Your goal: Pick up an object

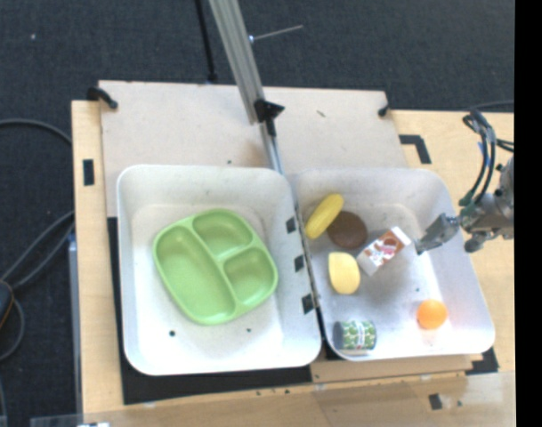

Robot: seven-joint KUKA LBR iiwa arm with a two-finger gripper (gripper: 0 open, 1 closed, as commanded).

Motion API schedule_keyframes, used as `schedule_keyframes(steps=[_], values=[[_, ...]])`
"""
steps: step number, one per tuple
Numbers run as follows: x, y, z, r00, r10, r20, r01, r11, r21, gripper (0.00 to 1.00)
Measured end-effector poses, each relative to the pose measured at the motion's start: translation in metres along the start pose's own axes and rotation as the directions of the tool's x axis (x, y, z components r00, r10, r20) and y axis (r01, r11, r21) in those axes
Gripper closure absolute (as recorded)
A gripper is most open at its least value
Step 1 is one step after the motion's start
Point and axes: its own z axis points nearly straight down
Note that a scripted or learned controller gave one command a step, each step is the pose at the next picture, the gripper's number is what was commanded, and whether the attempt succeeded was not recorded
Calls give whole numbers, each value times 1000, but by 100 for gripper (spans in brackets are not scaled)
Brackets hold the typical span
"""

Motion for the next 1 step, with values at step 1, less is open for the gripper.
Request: schedule_keyframes(steps=[1], values=[[0,0,0,1000,1,0,-1,1000,0,0]])
